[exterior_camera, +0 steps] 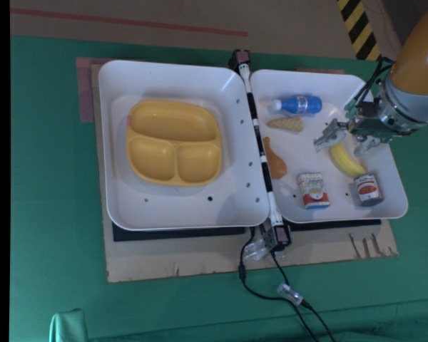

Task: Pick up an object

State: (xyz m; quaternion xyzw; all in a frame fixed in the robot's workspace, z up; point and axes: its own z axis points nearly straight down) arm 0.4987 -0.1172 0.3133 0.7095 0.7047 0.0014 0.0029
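The arm reaches in from the right and its gripper point(346, 135) hangs over the right-hand bin point(385, 212), just above the upper end of a yellow banana point(347, 162); whether its jaws are spread or closed cannot be told from this slanted view, and nothing shows between them. The banana lies at a slant near the bin's right side. Below it stands a small can point(367, 189) with a red and white label, and to the left of that a small box point(314, 189) printed in orange, white and red; the writing on both is too small to read. A blue bottle point(298, 105) with a white cap lies on its side near the bin's top edge, with a tan cone-shaped piece point(285, 124) just beneath it and an orange drumstick-shaped toy point(274, 158) along the bin's left wall. The left-hand bin point(121, 205) holds a yellow divided tray point(174, 141) with three compartments.
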